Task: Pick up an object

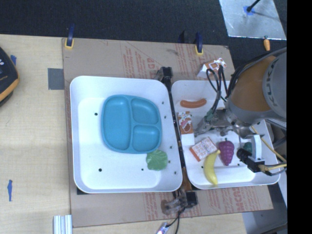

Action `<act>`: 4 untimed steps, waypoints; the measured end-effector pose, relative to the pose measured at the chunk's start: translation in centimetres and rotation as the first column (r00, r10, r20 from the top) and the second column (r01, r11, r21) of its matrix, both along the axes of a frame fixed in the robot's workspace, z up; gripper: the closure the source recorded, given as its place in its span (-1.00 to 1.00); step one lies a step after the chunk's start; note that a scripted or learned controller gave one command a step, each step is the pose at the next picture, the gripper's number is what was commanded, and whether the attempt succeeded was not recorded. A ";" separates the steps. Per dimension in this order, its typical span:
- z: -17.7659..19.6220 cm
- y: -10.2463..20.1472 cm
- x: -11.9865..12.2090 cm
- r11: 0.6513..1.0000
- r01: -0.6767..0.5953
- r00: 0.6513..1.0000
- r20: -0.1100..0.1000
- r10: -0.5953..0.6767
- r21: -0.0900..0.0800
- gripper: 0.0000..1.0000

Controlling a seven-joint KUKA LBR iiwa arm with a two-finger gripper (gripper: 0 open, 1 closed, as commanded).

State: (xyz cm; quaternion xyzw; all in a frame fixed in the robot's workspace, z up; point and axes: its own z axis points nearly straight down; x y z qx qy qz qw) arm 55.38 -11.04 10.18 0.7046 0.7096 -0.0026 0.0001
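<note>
Looking down on a shallow white left bin (74, 130) and a shallow white right bin (234, 181), lying side by side on a brown cardboard sheet (122, 57) in the middle of the frame. Reaching in from the right edge, over the right bin: a grey arm with an orange band (251, 89), trailing black cables (217, 82) towards the upper part of that bin. Hanging low at centre right, near the bin's left wall: the metal gripper (210, 123), with no telling whether spread wide or closed, and with nothing seen held in it. Resting below it, towards the lower right of the frame: a red-and-white flat packet (203, 148), touching a yellow plastic banana (210, 167), itself touching a purple bunch of toy grapes (225, 151). Lying above the gripper: an orange-red toy sausage (193, 102); just left of the gripper, a small printed packet (184, 122). Sitting in the left bin: a blue divided plastic plate (131, 123), with a green lumpy toy vegetable (157, 160) just beside its lower right edge.
</note>
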 end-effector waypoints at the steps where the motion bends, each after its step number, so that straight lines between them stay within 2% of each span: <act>1: 11.9 -5.9 3.2 1.000 0.005 1.000 0.004 -0.005 0.002 -1.00; 2: -0.4 -4.1 1.1 1.000 0.002 1.000 -0.002 -0.002 0.004 -1.00; 3: -0.9 -5.9 7.0 1.000 0.003 1.000 0.002 -0.003 0.004 -1.00; 4: 0.1 -5.9 7.0 1.000 -0.001 1.000 0.001 0.001 0.003 1.00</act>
